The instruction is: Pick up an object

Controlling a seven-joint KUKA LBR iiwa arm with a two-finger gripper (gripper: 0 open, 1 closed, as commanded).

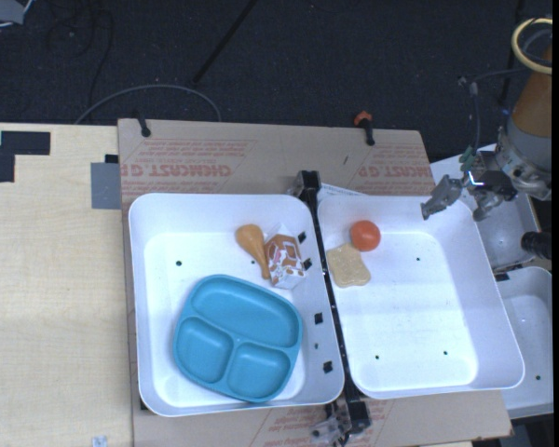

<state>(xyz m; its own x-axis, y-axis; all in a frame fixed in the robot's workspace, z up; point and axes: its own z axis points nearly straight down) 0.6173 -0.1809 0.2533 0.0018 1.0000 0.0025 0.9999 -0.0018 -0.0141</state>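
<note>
The tool [466, 196] hangs over the top right corner of the right bin [419, 361], near its rim. Its two fingers stand wide apart and there is nothing between them.

No object has been picked up yet. The things the arm could take lie in both bins. In the right bin, near the top left, sits a small red ball [364, 236] that looks like a toy tomato. Just below it, touching or almost touching, lies a pale flat piece [347, 267] like a slice of toy bread. Both are well apart from the tool, across the bin.

In the left bin [158, 250] a big blue plate [238, 337] with three parts lies flat. Above it are a small orange spoon shape [254, 246] and a little brown and white block [284, 259], side by side and close to the wall between the bins.

The red ball looks light and hard, and it may roll away if pushed from one side. The fingers should probably come down on both sides of its middle. The pale slice looks thin and lies flat, so it may be hard to get under. The blue plate looks too wide to hold, except at its rim. The red ball seems the easiest one to take.
</note>
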